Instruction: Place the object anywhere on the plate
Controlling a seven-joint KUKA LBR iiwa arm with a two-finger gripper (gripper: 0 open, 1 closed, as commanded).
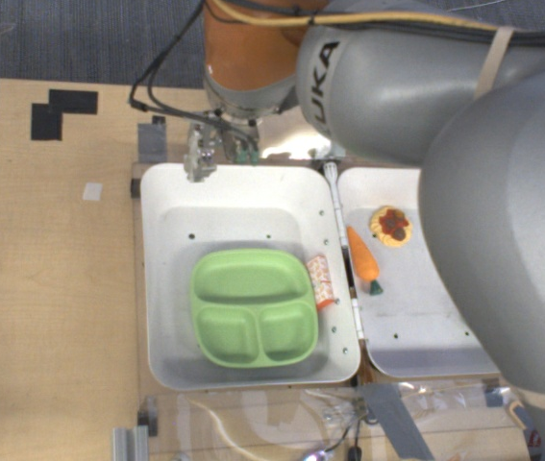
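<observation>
Two-finger metal gripper (203, 154) is hovering beyond the green three-compartment plastic plate (253, 305), apparently holding nothing (finger gap unclear), while a small red-patterned packet (319, 280) is lying against the plate's right rim, risking a jaw snagging that rim.

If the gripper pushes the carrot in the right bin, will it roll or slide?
The carrot looks tapered and round, so it would probably roll in a curve rather than slide straight. It appears to be a small toy, likely light and stiff. Its smooth surface may slip between fingers.
</observation>
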